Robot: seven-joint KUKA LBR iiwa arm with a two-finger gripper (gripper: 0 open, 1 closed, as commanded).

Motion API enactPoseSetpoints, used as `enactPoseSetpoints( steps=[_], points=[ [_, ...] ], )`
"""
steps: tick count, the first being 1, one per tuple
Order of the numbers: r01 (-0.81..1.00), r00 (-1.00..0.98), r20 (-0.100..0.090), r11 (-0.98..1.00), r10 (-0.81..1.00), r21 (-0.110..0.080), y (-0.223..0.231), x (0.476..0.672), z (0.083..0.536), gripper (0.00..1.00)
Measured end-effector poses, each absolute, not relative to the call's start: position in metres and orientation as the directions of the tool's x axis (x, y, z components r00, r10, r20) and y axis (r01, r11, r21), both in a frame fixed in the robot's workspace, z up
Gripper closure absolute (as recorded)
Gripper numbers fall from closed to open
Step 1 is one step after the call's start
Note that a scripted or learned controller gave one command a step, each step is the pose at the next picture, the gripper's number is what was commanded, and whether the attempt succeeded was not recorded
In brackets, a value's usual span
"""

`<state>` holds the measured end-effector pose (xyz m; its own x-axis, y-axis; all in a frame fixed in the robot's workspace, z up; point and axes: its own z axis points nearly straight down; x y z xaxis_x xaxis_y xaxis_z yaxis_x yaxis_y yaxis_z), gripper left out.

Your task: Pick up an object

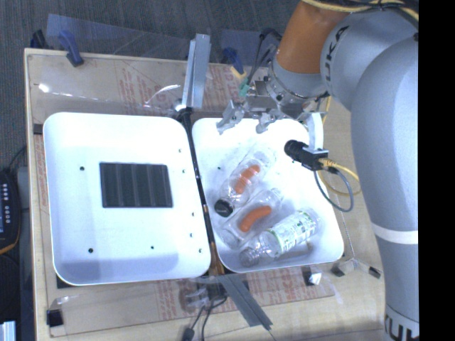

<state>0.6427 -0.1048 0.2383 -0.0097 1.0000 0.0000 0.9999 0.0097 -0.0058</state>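
Observation:
My gripper (247, 121) hangs over the back edge of the right bin (331, 244), its two grey fingers spread apart with nothing between them. Below it in that bin lie two clear plastic bags, each with an orange piece inside: one (246, 177) near the middle, the other (254, 218) lower down. A clear plastic bottle (281, 237) with a green-and-white label lies on its side near the bin's front. A small black cap-like object (223, 207) rests by the bin's left wall.
The left bin (78, 141) holds a dark ribbed rectangular pad (135, 185). A metal divider post (195, 69) rises between the bins at the back. A black camera with a yellow cable (307, 155) hangs off the wrist over the right bin.

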Motion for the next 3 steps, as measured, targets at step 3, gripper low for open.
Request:
enactPoseSetpoints(
  steps=[3],
  points=[
    [0.996,-0.085,-0.001,0.085,0.996,0.002,-0.148,0.494,0.093,0.00]
  ],
)
